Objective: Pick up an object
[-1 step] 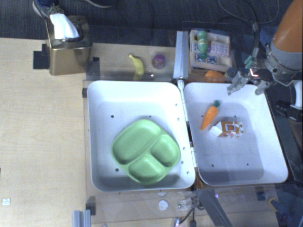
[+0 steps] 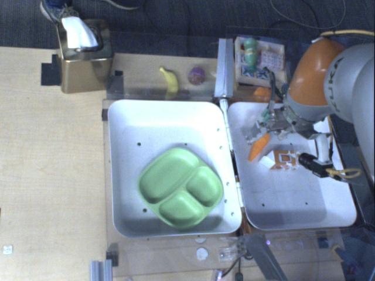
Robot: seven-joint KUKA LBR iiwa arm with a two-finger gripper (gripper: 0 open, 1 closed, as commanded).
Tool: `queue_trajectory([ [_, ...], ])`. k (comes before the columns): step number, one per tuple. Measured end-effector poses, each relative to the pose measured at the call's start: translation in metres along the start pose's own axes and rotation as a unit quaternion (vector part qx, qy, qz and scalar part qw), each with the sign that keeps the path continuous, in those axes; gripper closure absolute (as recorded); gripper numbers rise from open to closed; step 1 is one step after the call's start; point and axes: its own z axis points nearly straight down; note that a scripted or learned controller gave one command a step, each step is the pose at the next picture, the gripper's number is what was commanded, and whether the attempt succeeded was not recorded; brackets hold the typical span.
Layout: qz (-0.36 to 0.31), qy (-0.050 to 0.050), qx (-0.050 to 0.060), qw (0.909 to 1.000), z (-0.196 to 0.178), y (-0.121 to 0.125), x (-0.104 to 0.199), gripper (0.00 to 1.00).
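Observation:
An orange carrot (image 2: pixel 257 147) lies tilted in the right bin (image 2: pixel 293 206), near its back left. Beside it to the right sits a small white and orange box (image 2: pixel 285 159). My gripper (image 2: pixel 266 126) hangs low over the back of this bin, right above the carrot's upper end. Whether it touches the carrot I cannot tell. In the left bin (image 2: pixel 126 127) rests a green divided plate (image 2: pixel 180 186).
Behind the bins lie a yellow banana (image 2: pixel 170 80), a purple ball (image 2: pixel 197 75) and a printed toy package (image 2: pixel 259 54). A brown box (image 2: pixel 85 60) stands at the back left. A metal divider (image 2: pixel 222 69) runs up between the bins.

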Motion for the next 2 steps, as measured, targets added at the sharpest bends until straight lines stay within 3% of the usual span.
queue_trajectory([
  [1,0.000,0.000,-0.002,1.0000,-0.011,0.001,0.000,1.00],
  [2,-0.144,-0.002,-0.002,0.9896,-0.093,-0.063,-0.100,1.00],
])
